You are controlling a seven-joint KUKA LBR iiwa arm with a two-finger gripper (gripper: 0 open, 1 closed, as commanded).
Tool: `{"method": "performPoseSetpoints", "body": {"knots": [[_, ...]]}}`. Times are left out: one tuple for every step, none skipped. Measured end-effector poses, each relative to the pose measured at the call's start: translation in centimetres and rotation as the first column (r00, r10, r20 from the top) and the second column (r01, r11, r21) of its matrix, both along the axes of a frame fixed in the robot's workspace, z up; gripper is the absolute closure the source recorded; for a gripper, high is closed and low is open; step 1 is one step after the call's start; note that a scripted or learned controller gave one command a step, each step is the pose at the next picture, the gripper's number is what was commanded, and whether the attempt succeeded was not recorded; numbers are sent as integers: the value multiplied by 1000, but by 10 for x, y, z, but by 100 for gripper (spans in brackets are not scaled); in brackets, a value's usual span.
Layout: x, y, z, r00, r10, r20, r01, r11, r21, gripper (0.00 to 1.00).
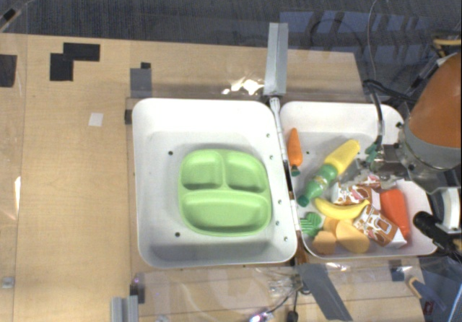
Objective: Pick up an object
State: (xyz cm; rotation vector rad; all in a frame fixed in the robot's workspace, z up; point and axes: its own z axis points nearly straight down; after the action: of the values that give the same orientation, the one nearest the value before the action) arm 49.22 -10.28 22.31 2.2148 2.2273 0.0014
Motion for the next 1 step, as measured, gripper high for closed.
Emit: {"method": "performPoseSetpoints", "body": {"knots": [[48,-3,-110,989,-150,5,150,989,0,0]]}}
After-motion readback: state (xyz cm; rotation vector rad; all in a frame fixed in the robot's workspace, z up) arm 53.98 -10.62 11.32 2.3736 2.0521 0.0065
